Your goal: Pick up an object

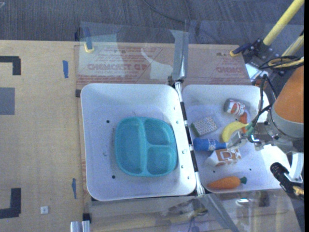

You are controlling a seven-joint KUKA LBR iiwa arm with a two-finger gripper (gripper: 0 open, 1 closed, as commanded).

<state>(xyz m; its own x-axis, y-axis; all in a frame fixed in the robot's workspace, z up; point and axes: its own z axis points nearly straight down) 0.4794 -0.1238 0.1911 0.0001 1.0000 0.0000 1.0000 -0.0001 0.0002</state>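
Observation:
The right bin (251, 93) holds several objects. A yellow banana (232, 129) lies near its middle, with a grey checkered pouch (205, 125) to its left and a red-and-white can (234, 107) behind it. A blue bottle (208, 144) lies on its side by the bin's left wall. A small white and orange carton (227, 155) sits in front of the banana, and an orange carrot (225, 182) lies by the front wall. My gripper (247, 135) reaches in from the right and hangs low at the banana's right end, just above the carton.
The left bin (96, 105) bears a teal divided plate (145, 146). The arm's grey body and orange band (292, 103) cover the right bin's right side. Cables and a yellow pole (285, 16) stand at the back right. A clear panel (130, 57) lies behind the bins.

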